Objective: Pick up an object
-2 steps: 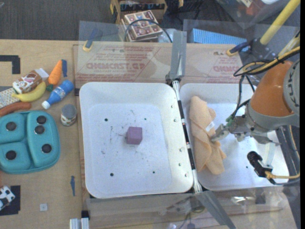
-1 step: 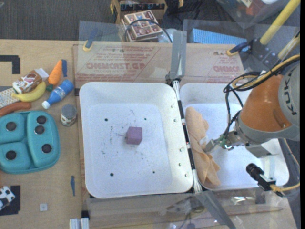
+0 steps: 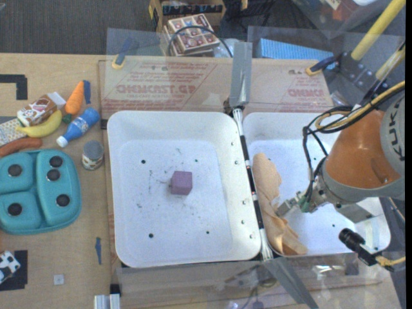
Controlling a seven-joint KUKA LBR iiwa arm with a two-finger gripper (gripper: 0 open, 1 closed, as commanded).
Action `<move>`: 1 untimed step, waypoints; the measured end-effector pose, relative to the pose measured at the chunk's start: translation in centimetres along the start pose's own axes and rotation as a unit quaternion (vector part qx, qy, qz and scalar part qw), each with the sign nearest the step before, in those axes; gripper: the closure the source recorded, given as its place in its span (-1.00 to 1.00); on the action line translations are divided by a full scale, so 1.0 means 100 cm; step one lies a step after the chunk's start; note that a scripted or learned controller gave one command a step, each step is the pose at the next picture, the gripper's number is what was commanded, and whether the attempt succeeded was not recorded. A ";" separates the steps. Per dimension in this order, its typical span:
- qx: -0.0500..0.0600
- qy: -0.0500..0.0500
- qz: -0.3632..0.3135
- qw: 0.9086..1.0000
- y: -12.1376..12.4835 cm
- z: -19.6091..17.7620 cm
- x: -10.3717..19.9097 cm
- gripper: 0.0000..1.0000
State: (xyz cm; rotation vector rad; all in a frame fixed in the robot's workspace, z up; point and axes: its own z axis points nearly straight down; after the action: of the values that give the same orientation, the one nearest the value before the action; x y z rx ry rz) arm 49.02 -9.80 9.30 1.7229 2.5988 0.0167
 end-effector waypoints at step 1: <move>0.011 0.005 0.094 0.995 0.059 -0.091 0.040 -1.00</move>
State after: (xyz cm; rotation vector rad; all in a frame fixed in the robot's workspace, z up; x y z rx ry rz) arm 52.63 -3.79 18.47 1.9737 2.4423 0.0008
